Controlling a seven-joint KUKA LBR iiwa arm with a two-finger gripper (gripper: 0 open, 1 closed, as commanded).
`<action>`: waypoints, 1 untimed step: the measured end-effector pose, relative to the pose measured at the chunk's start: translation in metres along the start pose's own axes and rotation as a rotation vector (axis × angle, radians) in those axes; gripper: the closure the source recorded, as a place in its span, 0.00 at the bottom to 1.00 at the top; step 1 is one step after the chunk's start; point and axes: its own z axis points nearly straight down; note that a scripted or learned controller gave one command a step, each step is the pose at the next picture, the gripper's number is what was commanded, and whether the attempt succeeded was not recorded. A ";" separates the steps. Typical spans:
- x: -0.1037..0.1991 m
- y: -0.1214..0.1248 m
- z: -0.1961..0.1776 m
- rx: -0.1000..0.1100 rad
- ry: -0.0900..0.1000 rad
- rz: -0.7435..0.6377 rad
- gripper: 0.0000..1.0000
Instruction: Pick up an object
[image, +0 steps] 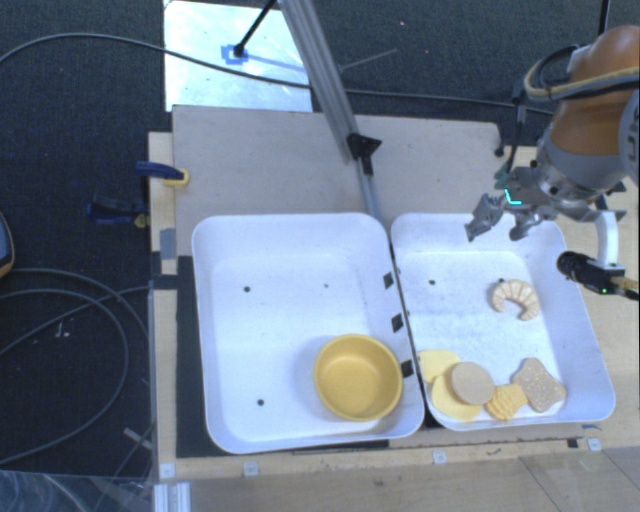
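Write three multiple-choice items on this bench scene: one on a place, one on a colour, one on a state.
1. Where does the croissant lie?
A. left bin
B. right bin
C. on the bench

2. What colour is the bowl?
A. yellow
B. blue
C. red

3. What is the claw holding?
A. the bowl
B. a cracker
C. nothing

Key: 1 B, it rests in the bin near the arm; 2 A, yellow against the white left bin; 3 C, the claw hangs above the right bin's far edge with bare, spread fingers.
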 end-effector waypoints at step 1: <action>0.000 0.000 -0.001 -0.001 0.000 0.000 0.00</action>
